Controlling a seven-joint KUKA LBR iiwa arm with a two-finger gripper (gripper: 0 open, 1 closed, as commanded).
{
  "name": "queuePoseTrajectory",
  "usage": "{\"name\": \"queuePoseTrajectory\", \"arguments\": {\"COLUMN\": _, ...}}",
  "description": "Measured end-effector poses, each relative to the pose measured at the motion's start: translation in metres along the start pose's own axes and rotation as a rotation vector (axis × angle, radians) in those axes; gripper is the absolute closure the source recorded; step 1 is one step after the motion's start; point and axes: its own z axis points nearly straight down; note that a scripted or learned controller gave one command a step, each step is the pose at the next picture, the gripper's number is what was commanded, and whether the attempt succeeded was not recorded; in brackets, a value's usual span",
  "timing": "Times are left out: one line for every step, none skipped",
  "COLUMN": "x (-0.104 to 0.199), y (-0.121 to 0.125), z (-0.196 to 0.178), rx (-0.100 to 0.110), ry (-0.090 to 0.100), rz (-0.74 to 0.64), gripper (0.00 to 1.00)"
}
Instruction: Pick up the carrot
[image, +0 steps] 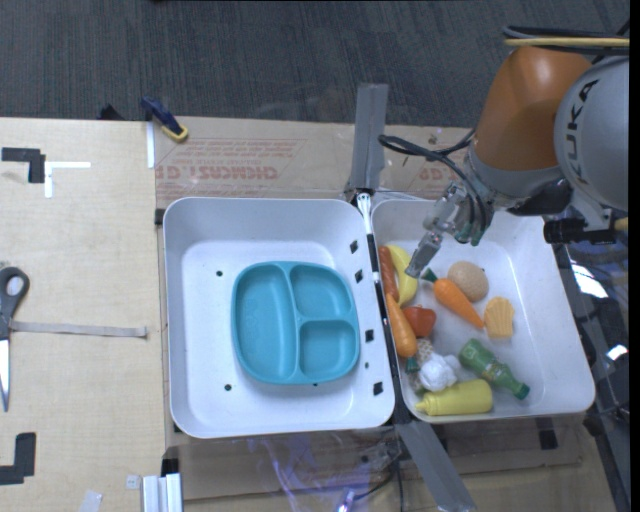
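The carrot is a short orange cone that lies slanted in the middle of the right bin, its thick end toward the upper left. My gripper hangs over the bin's upper left part, just above and left of the carrot, close to a yellow banana. Nothing is visibly held. The arm's orange band is at the upper right.
Around the carrot lie a beige potato, an orange wedge, a red piece, a long orange sausage, a green bottle, a white bulb and a yellow item. The left bin holds a blue divided plate.
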Motion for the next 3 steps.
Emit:
{"name": "queuePoseTrajectory", "arguments": {"x": -0.002, "y": -0.055, "z": 0.08, "rx": 0.0, "ry": 0.001, "rz": 0.184, "gripper": 0.0}}
{"name": "queuePoseTrajectory", "arguments": {"x": -0.003, "y": -0.054, "z": 0.07, "rx": -0.001, "ry": -0.004, "rz": 0.181, "gripper": 1.0}}
{"name": "queuePoseTrajectory", "arguments": {"x": 0.072, "y": -0.033, "z": 0.001, "rx": 0.003, "ry": 0.003, "rz": 0.676, "gripper": 1.0}}
